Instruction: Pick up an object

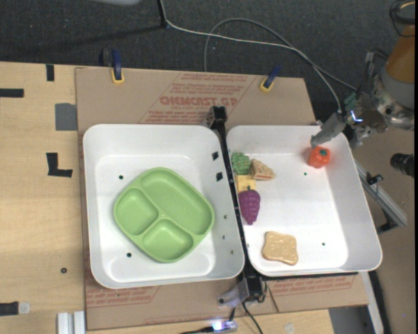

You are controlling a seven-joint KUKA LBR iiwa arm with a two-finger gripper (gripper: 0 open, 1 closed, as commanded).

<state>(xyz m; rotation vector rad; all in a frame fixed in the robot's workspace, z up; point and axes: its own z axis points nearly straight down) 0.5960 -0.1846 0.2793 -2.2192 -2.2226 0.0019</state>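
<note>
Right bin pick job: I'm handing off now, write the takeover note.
Gripper: at the right bin's far right corner, just above the orange toy; nothing visibly between its fingers.
Right bin: orange toy, toast slice, purple grapes, and a green, yellow and tan cluster by the divider.
Left bin: green divided plate.
Done: nothing lifted.
Left: grasp and raise one object.

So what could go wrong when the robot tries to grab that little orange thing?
The orange toy sits close to the right bin's far corner, right beside the claw. The claw might bump the bin wall there instead of closing around it. The toy looks small and round, so it could roll away or squirt out. If it rolls, it might end up by the purple grapes and the other food pieces bunched against the left wall, where picking one thing alone is harder.
</note>
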